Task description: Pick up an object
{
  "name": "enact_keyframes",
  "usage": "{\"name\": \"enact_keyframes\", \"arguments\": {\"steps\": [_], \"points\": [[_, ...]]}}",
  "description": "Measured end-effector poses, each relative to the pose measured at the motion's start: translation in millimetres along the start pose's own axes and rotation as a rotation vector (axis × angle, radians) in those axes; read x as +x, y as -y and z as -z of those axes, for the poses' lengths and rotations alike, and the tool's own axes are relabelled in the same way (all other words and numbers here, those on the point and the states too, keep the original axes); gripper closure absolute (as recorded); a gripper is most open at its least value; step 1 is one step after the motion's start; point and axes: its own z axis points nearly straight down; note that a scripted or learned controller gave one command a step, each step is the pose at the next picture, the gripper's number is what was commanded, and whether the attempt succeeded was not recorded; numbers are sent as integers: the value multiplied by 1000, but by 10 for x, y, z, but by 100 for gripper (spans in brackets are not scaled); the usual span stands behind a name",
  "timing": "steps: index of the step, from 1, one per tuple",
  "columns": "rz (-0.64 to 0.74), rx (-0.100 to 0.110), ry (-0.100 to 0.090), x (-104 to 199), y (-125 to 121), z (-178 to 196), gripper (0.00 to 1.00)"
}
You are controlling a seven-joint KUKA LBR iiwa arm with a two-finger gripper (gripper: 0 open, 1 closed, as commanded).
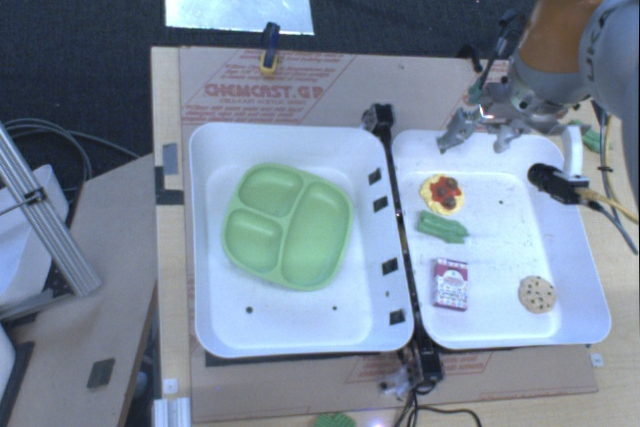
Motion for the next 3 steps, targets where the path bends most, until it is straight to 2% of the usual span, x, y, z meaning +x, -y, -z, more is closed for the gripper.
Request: {"name": "enact_keyframes", "arguments": {"steps": [1,2,3], "points": [[-3,16,-4,141,969,-809,0],[-2,0,-2,295,1473,-140,0],[-5,8,-1,134,1717,-845,0]]}}
